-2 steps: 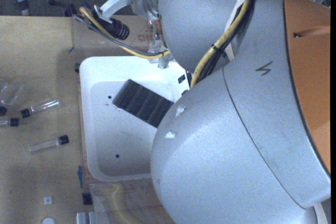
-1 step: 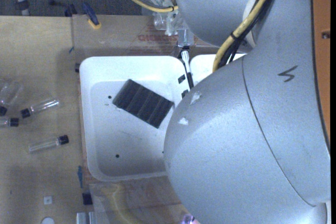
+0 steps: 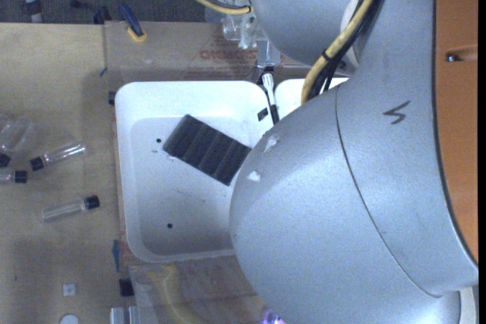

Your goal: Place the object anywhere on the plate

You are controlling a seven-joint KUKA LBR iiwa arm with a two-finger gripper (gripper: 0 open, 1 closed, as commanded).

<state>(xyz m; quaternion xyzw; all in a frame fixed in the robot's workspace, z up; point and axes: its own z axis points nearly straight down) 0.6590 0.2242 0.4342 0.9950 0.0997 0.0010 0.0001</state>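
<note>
Most of the rt side is taken up by the grey arm; the gripper is hidden behind it, so its state cannot be told. A dark ribbed slab, apparently the plate, is seen lying tilted in the left white bin, just left of the arm body. Clear vials lie on the bench, well left of the arm.

Your arm takes up the right half of the frame, very near the lens; one big grey rounded link swells across the lower right, another grey dome sits at top centre; the orange band runs down the far right edge; a yellow cable and a pale strap loop between the two links; a small black zigzag mark shows on the lower casing.
</note>
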